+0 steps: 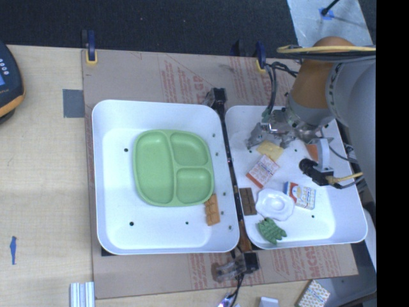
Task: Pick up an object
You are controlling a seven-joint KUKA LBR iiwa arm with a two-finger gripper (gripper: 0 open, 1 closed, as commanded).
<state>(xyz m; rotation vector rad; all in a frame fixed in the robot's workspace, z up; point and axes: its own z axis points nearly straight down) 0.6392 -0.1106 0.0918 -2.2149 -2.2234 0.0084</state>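
My gripper (267, 135) is low over the back of the right bin (345, 226), hanging from the grey arm with its orange band. Just in front of it lies a yellow block (271, 151). A red and white packet (262, 170) lies beside that block, nearer the front. Further forward sit a white round cup (275, 204), a small printed carton (303, 196) and a green leafy toy (271, 230). An orange piece (312, 151) shows next to the arm on the right.
The left bin (108, 171) holds a green divided plate (172, 167) and a small brown cracker-like piece (211, 210) by its right wall. The ridge between the two bins runs just left of the packet. A yellow-edged device (7, 82) lies at far left.
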